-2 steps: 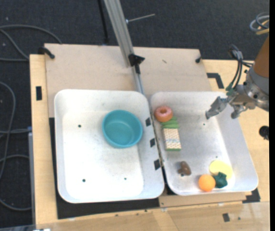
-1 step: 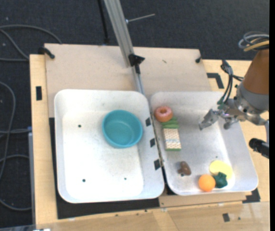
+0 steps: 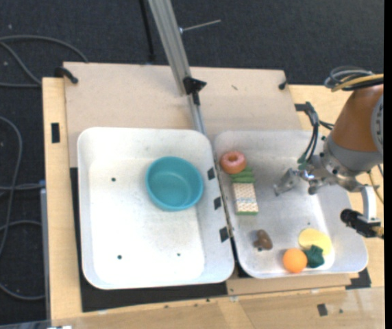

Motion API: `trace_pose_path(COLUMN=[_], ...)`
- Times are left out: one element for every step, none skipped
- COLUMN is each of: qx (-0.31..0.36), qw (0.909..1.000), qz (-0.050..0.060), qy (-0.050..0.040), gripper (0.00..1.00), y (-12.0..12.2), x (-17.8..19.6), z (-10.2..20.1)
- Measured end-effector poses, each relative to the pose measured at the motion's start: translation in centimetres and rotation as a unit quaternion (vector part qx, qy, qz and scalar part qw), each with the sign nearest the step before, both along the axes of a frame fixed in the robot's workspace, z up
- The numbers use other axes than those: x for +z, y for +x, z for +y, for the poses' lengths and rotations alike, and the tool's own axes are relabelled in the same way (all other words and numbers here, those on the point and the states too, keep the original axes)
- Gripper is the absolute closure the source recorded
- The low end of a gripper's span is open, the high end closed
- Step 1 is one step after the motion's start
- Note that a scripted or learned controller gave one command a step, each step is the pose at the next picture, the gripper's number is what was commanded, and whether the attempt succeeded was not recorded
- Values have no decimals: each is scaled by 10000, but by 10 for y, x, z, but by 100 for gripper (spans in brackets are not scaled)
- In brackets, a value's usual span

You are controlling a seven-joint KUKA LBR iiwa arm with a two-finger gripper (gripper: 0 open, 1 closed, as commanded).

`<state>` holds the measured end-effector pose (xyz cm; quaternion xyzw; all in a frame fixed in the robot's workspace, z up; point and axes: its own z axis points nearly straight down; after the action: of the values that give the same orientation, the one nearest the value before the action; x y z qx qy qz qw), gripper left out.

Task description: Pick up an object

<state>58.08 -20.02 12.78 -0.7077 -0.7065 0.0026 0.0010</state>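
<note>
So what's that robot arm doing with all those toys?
It's trying to pick one up. The arm reaches in from the right, and its tool hangs over the right bin with nothing in it yet. In that bin lie a pink donut, a green piece, a checkered block, a small brown thing, an orange ball, a yellow toy and a dark green toy. The left bin holds a blue bowl.

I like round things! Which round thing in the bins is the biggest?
The blue bowl, alone in the left bin. It is far bigger than the pink ring and the orange ball in the right bin.
</note>
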Motion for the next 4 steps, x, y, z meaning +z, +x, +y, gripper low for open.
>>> trace_pose_path(qx=[-15, 7, 8, 26], qw=[10000, 10000, 10000, 10000], qz=[-37, -55, -66, -58], qy=[6, 5, -1, 2], gripper=[100, 100, 100, 100], y=[2, 3, -4, -3], x=[15, 58, 118, 157], z=[0, -1, -5, -6])
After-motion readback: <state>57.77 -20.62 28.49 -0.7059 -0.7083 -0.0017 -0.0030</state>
